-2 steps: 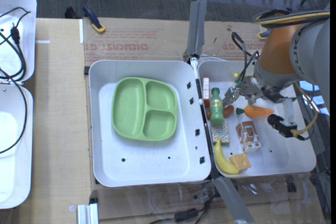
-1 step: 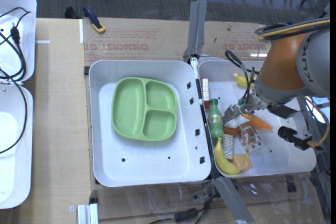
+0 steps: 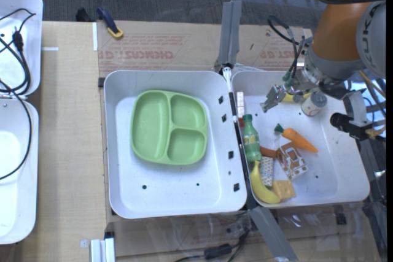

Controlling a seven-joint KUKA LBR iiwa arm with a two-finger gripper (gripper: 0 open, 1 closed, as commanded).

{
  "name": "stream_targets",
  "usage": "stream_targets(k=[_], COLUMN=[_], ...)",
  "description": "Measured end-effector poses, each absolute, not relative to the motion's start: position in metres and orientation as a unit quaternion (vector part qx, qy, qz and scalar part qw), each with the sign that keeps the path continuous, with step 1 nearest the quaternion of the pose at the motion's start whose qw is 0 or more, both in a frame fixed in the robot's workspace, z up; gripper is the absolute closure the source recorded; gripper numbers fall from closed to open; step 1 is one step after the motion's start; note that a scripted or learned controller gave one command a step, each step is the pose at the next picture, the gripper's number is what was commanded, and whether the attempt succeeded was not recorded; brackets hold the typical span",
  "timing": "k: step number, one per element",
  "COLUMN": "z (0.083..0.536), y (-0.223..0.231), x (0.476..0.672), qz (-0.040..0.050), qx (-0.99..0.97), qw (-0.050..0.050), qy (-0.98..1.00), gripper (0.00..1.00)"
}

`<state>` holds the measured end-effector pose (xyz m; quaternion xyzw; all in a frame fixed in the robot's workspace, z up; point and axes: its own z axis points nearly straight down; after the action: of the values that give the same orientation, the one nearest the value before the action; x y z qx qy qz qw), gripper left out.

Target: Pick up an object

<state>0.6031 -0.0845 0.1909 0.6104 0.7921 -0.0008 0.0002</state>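
Note:
My gripper (image 3: 279,97) hangs over the back left part of the right bin (image 3: 344,184), open, with nothing between its fingers. Below and in front of it lie a green bottle (image 3: 250,135), an orange carrot (image 3: 299,138), a patterned snack box (image 3: 291,161), a banana (image 3: 261,186) and a yellow cracker piece (image 3: 284,189). A small beige round object (image 3: 312,106) sits just right of the gripper. The objects cluster along the bin's left and front side, apart from the gripper.
The left bin (image 3: 123,187) holds a green divided plate (image 3: 170,127). A raised divider (image 3: 232,101) separates the two bins. Cables and a black fitting (image 3: 350,123) hang at the arm's right. White trays (image 3: 15,132) stand at far left.

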Motion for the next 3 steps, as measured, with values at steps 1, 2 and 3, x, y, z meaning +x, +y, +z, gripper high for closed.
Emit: stream_targets(k=[1,2,3], z=[0.122,0.091,0.099], y=[-0.120,-0.149,-0.150], x=[0.604,0.548,0.548], qz=[-0.0011,-0.0006,-0.0006], qx=[0.595,0.552,0.554], qw=[-0.001,-0.001,-0.001], qy=[0.804,0.834,0.833], gripper=[0.00,0.00,1.00])
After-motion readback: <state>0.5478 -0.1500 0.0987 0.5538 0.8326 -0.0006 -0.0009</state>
